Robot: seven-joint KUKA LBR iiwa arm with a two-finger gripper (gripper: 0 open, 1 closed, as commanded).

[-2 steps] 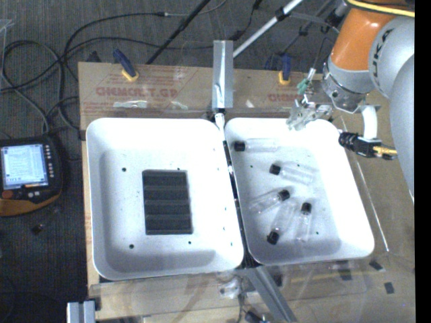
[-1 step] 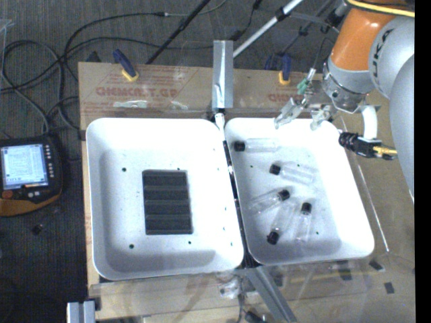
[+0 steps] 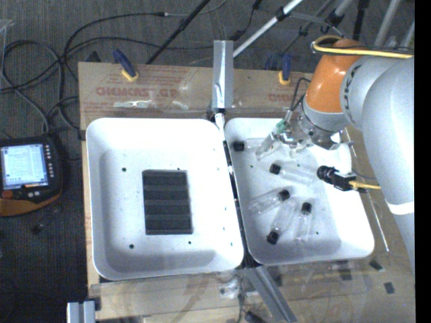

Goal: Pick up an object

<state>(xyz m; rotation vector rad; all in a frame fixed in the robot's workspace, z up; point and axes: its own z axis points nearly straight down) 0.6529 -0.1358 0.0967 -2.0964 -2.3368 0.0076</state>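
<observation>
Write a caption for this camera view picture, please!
Robot gripper hovers over clear black-capped vials in the right bin; left bin holds a black block.

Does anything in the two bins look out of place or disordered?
Nothing looks damaged or spilled. The clear vials with black caps lie scattered at different angles in the right bin. The dark ribbed block lies straight in the left bin.

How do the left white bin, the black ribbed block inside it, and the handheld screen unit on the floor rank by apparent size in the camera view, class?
1. left white bin
2. black ribbed block
3. handheld screen unit, though its left side runs off the frame, so second and third places are unsure.
</observation>
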